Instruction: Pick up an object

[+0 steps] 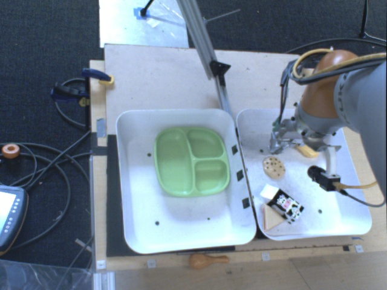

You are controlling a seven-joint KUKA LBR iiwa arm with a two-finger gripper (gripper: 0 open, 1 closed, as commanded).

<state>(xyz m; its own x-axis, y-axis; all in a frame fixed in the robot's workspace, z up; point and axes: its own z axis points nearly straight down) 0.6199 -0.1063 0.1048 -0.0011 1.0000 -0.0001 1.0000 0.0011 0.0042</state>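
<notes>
Pincer (279,142) low in right bin (357,222) near its far-left corner, fingers look narrow and empty, poised just above cookie (274,167), likely the pick target; green tray (192,161) fills left bin's (136,222) middle.

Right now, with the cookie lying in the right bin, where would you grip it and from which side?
Probably across its round edge, coming straight down from above. The cookie lies flat on the right bin floor, apart from the black-and-white carton, so its rim looks free all round. The end effector hangs close behind it.
</notes>
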